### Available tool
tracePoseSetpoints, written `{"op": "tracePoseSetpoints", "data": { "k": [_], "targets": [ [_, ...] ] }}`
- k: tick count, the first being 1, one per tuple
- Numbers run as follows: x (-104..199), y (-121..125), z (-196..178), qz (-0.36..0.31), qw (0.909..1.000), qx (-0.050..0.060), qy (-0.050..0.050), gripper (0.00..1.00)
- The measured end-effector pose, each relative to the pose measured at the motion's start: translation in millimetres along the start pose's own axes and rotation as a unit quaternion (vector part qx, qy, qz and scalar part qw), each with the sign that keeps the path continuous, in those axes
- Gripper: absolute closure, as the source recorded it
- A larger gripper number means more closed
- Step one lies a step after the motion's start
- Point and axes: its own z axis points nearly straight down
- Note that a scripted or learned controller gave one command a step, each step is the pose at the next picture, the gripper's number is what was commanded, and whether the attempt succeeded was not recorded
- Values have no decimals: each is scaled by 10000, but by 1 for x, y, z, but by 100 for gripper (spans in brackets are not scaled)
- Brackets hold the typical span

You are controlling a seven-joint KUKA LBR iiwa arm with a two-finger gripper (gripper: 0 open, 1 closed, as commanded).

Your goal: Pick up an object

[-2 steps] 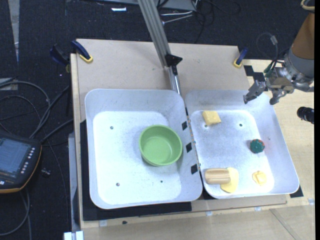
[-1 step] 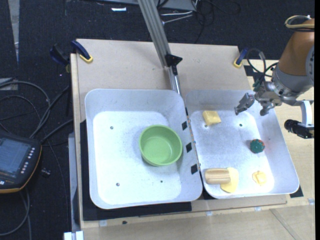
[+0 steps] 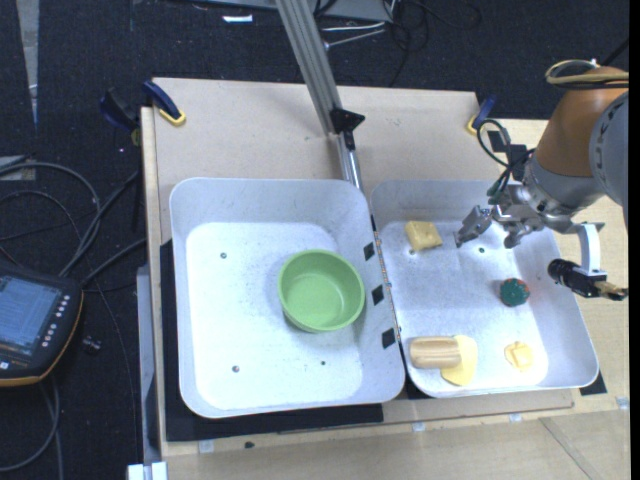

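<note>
Camera view: tan roll [image 3: 434, 352] lies lengthwise left-right.

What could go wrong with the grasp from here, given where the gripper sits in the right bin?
1. The gripper hovers between the yellow block and the green ball, over neither; a straight descent likely closes on nothing.
2. The ball could roll off a finger.
3. The block lies near the right bin's left wall, risking a finger collision.
</note>
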Motion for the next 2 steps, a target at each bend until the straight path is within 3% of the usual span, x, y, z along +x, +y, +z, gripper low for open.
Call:
{"op": "tracePoseSetpoints", "data": {
  "k": [1, 2],
  "targets": [
    [1, 0, 26, -1, 10000, -4, -2, 0],
    [1, 1, 14, -3, 10000, -17, -6, 100]
  ]
}}
